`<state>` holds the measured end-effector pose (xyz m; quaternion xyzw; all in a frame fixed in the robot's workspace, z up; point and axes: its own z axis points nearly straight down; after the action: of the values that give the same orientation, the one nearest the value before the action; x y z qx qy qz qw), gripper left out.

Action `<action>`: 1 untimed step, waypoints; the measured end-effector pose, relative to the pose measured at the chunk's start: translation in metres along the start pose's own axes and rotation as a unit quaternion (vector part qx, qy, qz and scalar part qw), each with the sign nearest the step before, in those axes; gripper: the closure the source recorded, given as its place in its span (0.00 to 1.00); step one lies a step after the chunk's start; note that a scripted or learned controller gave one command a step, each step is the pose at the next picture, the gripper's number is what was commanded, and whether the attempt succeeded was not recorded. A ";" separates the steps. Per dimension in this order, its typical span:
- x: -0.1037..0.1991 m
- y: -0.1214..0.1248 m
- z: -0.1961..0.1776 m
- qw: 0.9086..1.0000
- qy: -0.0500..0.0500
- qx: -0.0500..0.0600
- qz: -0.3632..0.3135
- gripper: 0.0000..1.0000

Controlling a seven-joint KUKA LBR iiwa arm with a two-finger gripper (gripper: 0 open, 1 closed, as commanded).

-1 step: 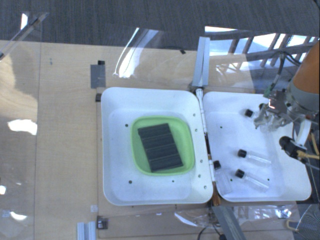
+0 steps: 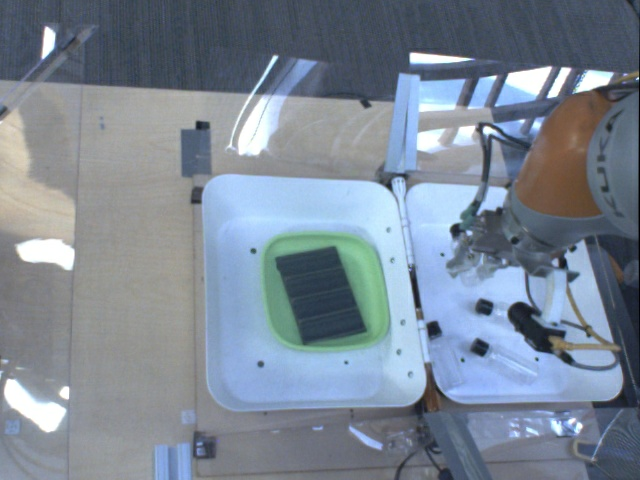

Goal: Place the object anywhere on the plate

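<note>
**Resting on the green plate, a dark ridged block; the claw over the right bin**

Lying on the pale wooden tabletop are two shallow white bins side by side. The left bin holds a square green plate, and a dark grey ridged block sits flat on the plate, turned slightly off square, well inside its rim. A narrow gap with a metal post behind it divides the bins. The right bin carries a few small clear vials with black caps near its front. Above that bin hangs the claw, under the grey arm with its orange band; whether the claw is spread or pressed together I cannot tell.
</note>
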<state>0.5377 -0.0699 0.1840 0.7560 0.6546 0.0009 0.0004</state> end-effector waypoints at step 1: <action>0.072 0.004 -0.001 1.000 0.000 -0.002 -0.021 1.00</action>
<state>0.5519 0.0004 0.1853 0.7424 0.6699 0.0025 0.0018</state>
